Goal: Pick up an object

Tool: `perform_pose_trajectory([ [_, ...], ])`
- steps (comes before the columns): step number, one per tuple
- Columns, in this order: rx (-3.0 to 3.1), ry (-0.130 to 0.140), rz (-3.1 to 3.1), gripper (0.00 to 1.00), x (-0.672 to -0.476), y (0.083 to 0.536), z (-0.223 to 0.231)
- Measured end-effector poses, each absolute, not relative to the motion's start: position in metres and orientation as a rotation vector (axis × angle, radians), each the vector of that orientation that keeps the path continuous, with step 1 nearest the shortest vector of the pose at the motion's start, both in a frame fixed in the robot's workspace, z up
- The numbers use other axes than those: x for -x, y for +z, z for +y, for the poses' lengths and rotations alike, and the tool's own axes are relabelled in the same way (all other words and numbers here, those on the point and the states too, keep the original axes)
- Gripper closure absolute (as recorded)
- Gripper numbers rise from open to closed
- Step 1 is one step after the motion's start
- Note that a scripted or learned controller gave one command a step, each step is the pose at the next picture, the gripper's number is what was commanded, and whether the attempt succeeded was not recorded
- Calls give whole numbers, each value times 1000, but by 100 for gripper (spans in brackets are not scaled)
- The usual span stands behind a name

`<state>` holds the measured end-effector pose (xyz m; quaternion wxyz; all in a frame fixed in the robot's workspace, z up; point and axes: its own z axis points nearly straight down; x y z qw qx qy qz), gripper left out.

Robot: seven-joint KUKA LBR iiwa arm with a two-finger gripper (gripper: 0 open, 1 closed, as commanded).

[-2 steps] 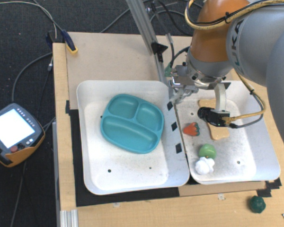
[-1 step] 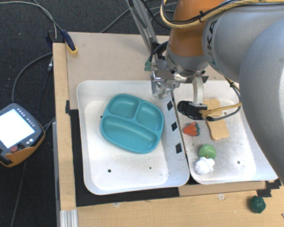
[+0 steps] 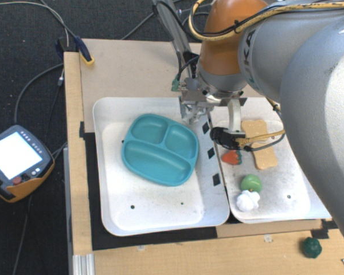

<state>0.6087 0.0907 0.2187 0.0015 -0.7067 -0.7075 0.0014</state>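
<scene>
A teal divided plate [image 3: 160,149] lies in the left bin [image 3: 112,211]. The right bin [image 3: 286,208] holds two tan flat pieces [image 3: 262,145], a small red object [image 3: 233,157], a green ball [image 3: 251,183] and a white lumpy object [image 3: 247,200]. My gripper [image 3: 191,114] hangs over the left bin's right side, just above the plate's far right corner. Nothing is visibly held.
The two bins meet in a ridge [image 3: 218,171] right below the wrist. A dark green object [image 3: 311,247] sits on the bench at the front right, outside the bins. A blue clamp [image 3: 83,50] grips the bench's far left corner.
</scene>
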Motion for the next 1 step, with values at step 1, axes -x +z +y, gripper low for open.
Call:
perform_pose_trajectory([
  [1, 2219, 2, -2222, 0, -609, 220, 91],
])
